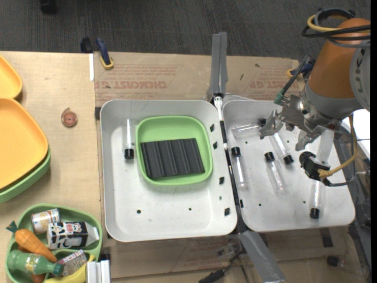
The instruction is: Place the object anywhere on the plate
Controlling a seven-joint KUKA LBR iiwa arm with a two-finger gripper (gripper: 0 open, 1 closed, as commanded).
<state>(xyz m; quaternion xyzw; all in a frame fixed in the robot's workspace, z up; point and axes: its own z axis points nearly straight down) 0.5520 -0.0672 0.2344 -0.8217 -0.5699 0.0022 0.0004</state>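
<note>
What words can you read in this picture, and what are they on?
"CHEMCOZL" in red, printed upside down, on the cardboard sheet behind the left bin.
More red letters on the cardboard behind the right bin: partly hidden, not readable.
Labels on the can and black-and-white carton in the green bowl: too small to read.

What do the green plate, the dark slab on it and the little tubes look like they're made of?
Green plate: probably matte plastic, uniform colour and soft rounded rim. Dark slab: ribbed and dull, possibly rubber or foam, hard to tell. Tubes: clear plastic or glass, see-through with black caps.
</note>
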